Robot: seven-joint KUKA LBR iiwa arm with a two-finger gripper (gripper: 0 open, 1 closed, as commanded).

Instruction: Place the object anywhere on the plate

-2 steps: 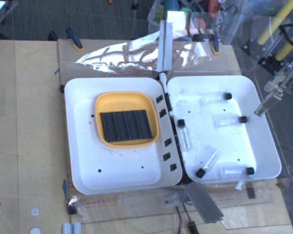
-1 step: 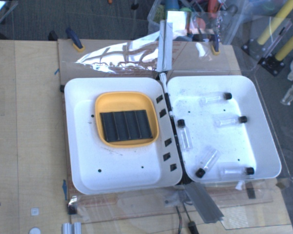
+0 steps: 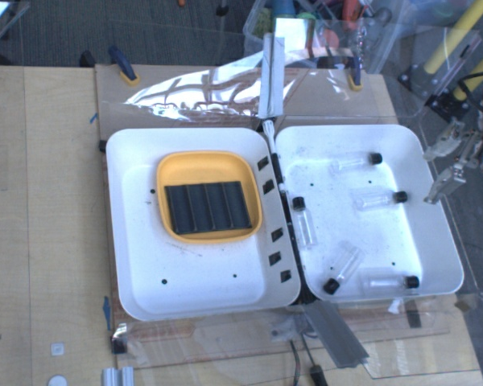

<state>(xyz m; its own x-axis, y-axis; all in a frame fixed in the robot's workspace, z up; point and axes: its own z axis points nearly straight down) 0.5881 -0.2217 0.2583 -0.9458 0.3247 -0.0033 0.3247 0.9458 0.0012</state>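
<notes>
A yellow plate (image 3: 171, 171) with rounded corners lies in the left white bin (image 3: 137, 280). On the plate rests a dark grey ridged rectangular block (image 3: 208, 207), lying flat and covering most of its middle. Several clear vials with black caps lie scattered in the right bin (image 3: 435, 248), among them one near the divider (image 3: 303, 222), one at the back (image 3: 356, 164) and one at the front right (image 3: 390, 281). My gripper (image 3: 449, 175) hangs just outside the right bin's right rim, apart from the vials and far from the plate, with nothing seen in it.
A central divider with black clips (image 3: 275, 215) separates the two bins. Crumpled clear plastic (image 3: 209, 95) lies behind the left bin. A clear box of colourful toys (image 3: 330, 6) stands at the back. Wooden bench surface (image 3: 40, 215) extends to the left.
</notes>
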